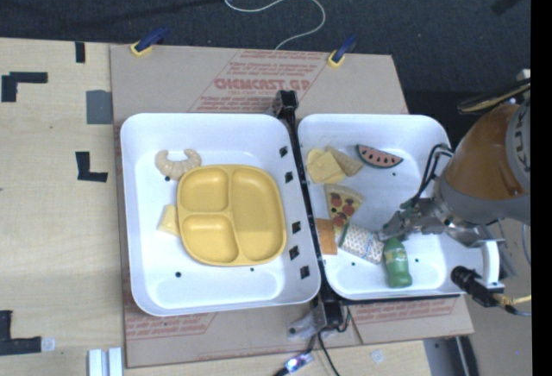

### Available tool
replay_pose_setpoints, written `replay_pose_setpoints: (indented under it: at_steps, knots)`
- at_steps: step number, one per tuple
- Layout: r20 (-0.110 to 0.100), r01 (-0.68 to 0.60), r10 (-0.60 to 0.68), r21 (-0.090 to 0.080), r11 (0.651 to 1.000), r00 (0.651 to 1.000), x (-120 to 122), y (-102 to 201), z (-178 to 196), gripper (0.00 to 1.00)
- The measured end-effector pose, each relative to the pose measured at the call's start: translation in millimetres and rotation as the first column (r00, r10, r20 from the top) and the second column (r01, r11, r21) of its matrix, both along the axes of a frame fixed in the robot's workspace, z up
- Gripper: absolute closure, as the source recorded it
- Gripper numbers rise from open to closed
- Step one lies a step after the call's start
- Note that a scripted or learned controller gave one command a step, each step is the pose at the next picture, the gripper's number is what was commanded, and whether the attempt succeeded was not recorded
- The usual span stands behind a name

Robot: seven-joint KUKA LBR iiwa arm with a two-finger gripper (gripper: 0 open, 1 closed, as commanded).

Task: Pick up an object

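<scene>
A green bottle (pixel 397 266) lies in the right bin's (pixel 431 134) near corner, cap toward the gripper (pixel 398 228) just above it, beside a patterned packet (pixel 362 243).

Arm (pixel 496 167): grey casing with broad orange band; black cable looping at its 9 o'clock side. Gripper (pixel 398 226): dark grey metal. White bracket with black knob at 6 o'clock.

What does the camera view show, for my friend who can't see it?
The gripper hangs low in the right bin, just above a green bottle, near a pizza slice and a watermelon slice. The left bin holds a yellow tray.
</scene>
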State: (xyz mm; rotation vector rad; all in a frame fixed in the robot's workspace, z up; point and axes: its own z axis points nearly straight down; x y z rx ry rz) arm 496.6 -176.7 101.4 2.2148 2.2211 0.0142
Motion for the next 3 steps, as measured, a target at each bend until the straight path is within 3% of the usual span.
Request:
replay_pose_setpoints:
  at_steps: [1,3]
  knots:
    - [-0.009,0.001,-0.001,-0.003,1.0,1.0,9.9,2.7,48.1,1.0]
    - [-0.009,0.001,-0.001,-0.003,1.0,1.0,10.3,2.8,124.4,1.0]
